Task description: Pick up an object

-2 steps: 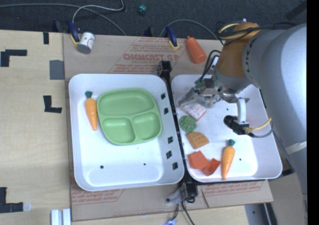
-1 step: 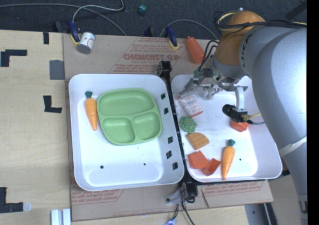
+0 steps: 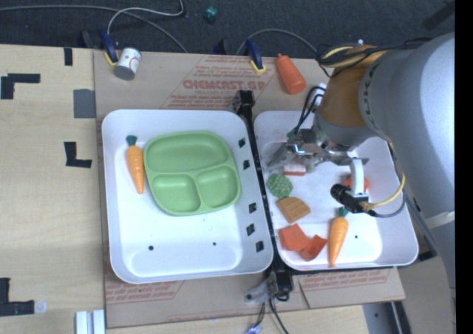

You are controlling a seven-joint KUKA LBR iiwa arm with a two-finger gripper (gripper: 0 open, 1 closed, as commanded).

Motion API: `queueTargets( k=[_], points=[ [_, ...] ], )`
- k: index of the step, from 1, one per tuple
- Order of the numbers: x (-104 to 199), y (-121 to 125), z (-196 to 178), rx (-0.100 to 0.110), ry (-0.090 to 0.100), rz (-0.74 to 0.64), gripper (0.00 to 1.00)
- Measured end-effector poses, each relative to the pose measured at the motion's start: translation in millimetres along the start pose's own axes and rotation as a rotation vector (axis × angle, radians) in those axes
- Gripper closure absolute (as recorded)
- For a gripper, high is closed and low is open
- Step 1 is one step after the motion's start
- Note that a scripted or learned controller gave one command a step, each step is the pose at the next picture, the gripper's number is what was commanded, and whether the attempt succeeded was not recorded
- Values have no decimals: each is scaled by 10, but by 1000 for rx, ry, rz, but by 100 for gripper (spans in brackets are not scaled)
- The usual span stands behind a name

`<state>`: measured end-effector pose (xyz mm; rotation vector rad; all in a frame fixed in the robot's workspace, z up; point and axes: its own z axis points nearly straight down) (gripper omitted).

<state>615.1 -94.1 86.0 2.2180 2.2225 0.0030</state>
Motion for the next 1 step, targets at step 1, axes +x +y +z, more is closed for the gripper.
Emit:
queueTargets(
  k=[1],
  points=[
    [-4,-2,-94,0,-1,0,100]
  ],
)
